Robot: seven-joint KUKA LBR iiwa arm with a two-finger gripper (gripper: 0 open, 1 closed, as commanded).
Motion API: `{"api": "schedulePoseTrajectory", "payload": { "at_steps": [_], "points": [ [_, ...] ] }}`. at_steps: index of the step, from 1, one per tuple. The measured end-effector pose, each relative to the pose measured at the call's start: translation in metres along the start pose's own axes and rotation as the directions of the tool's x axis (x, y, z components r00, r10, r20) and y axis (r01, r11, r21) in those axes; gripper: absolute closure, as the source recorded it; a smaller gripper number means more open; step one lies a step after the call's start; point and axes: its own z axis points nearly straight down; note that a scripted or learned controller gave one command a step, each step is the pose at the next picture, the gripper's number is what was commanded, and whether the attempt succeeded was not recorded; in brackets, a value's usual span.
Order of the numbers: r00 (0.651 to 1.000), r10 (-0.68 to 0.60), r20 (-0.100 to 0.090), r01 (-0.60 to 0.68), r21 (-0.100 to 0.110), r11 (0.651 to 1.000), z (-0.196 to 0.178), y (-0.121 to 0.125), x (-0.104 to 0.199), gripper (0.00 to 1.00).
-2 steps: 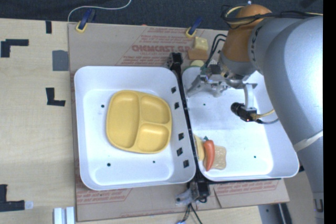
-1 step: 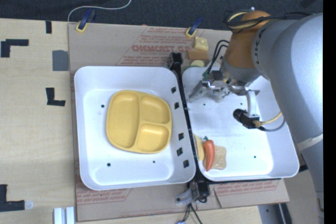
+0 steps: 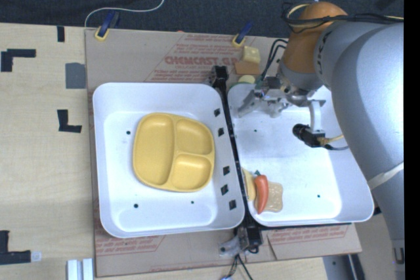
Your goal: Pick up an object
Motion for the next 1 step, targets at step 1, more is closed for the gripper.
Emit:
{"api": "schedulePoseTrajectory", "payload": {
  "at_steps": [1],
  "points": [
    [1.0,0.002,0.001,-0.002,0.002,1.0,-0.0003,-0.0226,0.0101,0.0]
  ]
}}
